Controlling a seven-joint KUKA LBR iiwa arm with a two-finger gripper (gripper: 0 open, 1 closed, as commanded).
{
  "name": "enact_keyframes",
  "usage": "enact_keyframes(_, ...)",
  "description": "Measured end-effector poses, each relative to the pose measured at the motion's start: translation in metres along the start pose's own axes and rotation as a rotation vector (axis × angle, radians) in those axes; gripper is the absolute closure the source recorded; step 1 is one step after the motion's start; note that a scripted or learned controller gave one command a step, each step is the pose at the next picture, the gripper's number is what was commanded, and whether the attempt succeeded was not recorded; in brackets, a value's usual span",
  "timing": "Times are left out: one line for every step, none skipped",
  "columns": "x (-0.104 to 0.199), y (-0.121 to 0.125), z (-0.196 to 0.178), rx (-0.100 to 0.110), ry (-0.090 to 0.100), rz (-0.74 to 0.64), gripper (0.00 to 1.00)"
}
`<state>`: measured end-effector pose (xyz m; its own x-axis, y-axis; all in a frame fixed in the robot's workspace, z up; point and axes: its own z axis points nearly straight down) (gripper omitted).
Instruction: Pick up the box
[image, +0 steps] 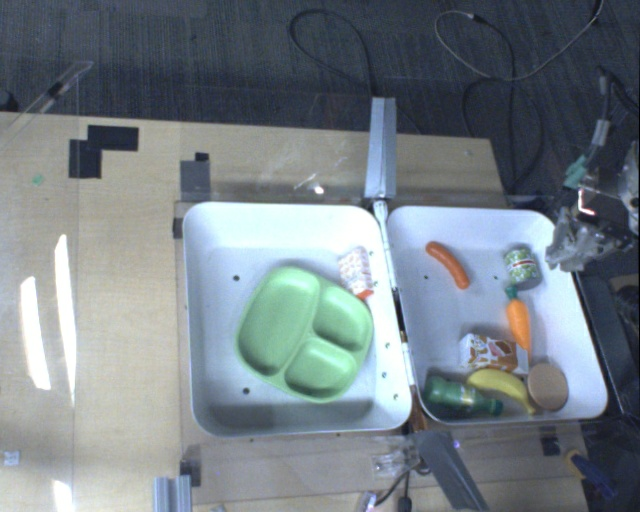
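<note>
Partly hidden, the box (492, 353) lies in the near half of the right bin (440, 310), its near edge covered by the banana (503, 385) that rests against it, so only its white and orange top face can be read. A dark green bottle (461, 396) lies along the bin's near wall, left of the banana and just beside it, and a round brown lid or disc (547, 386) sits at the banana's right end; what that disc is stays unclear. Farther back are a carrot (518, 323), a small green can (521, 267) and a sausage (448, 264), each apart from the box. In the left bin (210, 300) a green sectioned plate (305, 332) takes up the middle, with a small packet (356, 271) at its far right corner, its print too small to make out. At the right edge of the view the gripper (575, 248) hangs over the right bin's far right rim, well apart from the box, with much of the arm cut off by the frame. Its parts blur together there, and I cannot tell how it is set or whether it has anything.
</note>
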<state>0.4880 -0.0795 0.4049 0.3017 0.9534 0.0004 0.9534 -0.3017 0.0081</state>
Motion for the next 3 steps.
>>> enact_keyframes(-0.013,0.005,-0.031,0.0,0.0,0.124,1.0)
enact_keyframes(-0.071,0.023,-0.031,-0.002,-0.001,0.021,1.0)
enact_keyframes(-0.067,0.022,-0.031,-0.001,-0.001,-0.189,1.0)
